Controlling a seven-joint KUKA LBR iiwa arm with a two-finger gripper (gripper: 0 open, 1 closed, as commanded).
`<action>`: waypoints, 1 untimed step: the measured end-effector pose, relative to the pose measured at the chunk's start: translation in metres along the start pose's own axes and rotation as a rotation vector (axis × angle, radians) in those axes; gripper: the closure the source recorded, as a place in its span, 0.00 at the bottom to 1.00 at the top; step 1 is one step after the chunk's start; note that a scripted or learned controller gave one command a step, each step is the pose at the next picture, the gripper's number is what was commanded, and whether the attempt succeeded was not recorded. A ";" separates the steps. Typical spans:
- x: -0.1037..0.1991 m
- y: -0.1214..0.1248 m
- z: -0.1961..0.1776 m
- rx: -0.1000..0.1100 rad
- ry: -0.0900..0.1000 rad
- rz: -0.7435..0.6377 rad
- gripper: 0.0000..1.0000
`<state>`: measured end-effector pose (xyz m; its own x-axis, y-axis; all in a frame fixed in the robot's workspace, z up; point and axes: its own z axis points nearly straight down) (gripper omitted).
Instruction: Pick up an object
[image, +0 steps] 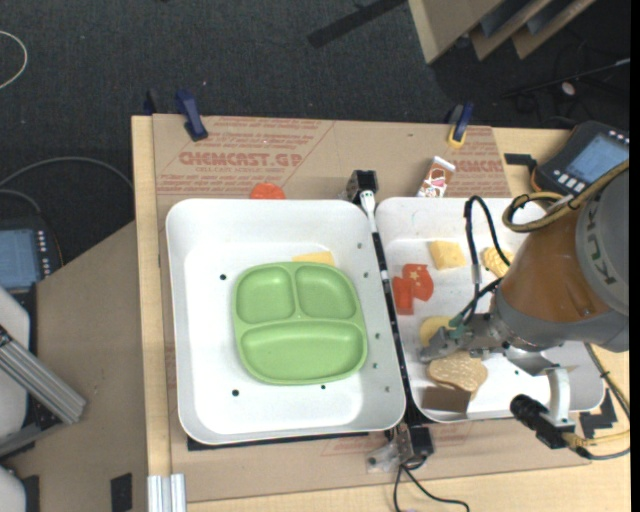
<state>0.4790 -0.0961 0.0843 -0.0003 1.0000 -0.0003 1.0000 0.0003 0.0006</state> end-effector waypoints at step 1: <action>0.002 0.000 0.000 0.000 0.001 0.000 0.00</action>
<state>0.4790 -0.0937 0.0843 0.0000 1.0000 0.0003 1.0000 0.0000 0.0004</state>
